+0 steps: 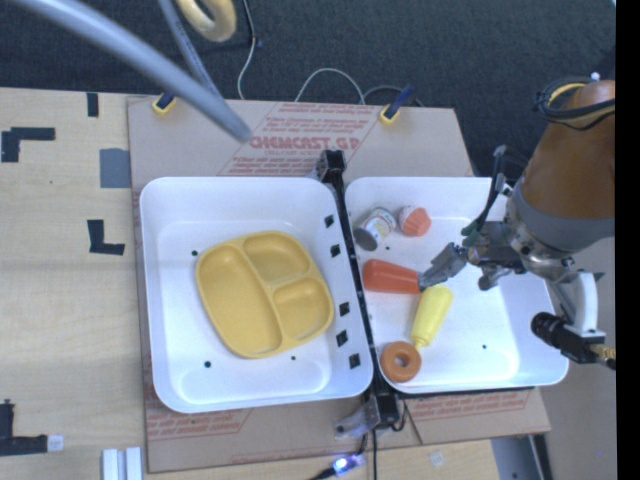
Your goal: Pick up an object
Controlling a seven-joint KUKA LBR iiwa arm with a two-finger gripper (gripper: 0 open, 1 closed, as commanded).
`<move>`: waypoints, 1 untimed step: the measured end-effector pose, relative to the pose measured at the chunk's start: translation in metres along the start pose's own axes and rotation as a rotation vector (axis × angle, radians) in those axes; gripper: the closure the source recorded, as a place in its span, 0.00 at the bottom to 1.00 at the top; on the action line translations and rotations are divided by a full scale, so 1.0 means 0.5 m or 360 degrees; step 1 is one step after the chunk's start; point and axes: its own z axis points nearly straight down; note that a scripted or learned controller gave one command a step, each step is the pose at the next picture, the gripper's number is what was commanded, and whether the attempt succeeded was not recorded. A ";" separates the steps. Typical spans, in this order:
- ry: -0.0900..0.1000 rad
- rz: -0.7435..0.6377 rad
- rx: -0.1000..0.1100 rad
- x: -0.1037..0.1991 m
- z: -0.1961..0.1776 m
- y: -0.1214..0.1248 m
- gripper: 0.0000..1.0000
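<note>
Yellow bottle lies just below the gripper in the right bin.
Its long axis runs diagonally, narrow end pointing down-left toward an orange ring. An orange carrot lies just left of the gripper; whether the gripper's fingers are parted cannot be told, nothing visibly held.

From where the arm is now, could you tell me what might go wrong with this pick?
1. The hand hangs between the orange carrot-shaped toy and the yellow bottle-shaped toy, which lie close together, so it may nudge one while going for the other.
2. Both toys look rounded and could roll or slip away.
3. The carrot toy lies near the divider between the bins, which leaves little room on that side.
</note>
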 end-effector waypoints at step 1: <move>-0.0002 -0.0006 -0.0020 0.001 -0.011 0.004 0.00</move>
